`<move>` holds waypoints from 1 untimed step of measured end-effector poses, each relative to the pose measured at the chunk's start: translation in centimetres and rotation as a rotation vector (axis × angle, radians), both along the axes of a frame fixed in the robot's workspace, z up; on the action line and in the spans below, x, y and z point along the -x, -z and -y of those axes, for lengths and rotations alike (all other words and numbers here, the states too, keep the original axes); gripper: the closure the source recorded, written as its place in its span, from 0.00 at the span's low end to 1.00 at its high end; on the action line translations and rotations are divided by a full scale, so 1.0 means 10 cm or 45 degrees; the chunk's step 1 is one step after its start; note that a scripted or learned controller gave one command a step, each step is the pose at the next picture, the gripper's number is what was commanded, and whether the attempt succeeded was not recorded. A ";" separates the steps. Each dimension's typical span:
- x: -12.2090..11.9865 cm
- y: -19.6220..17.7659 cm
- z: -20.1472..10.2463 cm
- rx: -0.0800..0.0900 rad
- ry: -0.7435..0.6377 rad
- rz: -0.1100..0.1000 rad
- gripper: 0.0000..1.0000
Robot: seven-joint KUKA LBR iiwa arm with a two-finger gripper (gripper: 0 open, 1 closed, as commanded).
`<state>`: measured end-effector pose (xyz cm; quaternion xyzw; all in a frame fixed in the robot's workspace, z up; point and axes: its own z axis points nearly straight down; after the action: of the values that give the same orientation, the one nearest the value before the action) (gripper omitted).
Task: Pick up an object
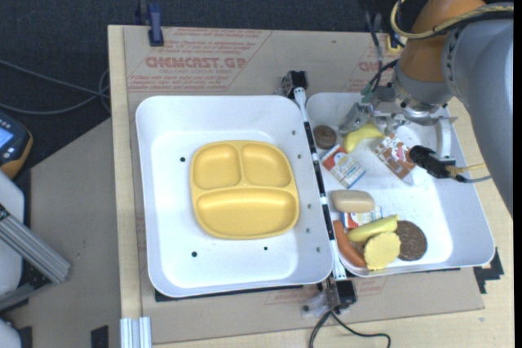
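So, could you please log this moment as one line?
gripper low in right bin | over yellow item | grasp unconfirmed | yellow tray in left bin

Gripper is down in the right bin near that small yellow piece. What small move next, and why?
Probably lift a little and check. The gripper sits low in the right white bin, right at the small yellow banana-shaped toy, but whether the toy is between its fingers cannot be judged from this angle.

The grey arm [489, 85] reaches in from the right edge and bends down at the upper right. Its orange band [436, 33] sits above the wrist. The gripper [383, 118] points downward beneath it, low in the scene; its parts are too cluttered to read.
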<state>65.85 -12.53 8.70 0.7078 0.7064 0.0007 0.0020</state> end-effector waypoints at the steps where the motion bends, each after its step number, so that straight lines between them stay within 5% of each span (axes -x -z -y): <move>1: -0.09 -0.38 0.38 0.001 0.000 0.003 0.00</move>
<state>66.76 -16.31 12.52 0.7079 0.7064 0.0011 0.0032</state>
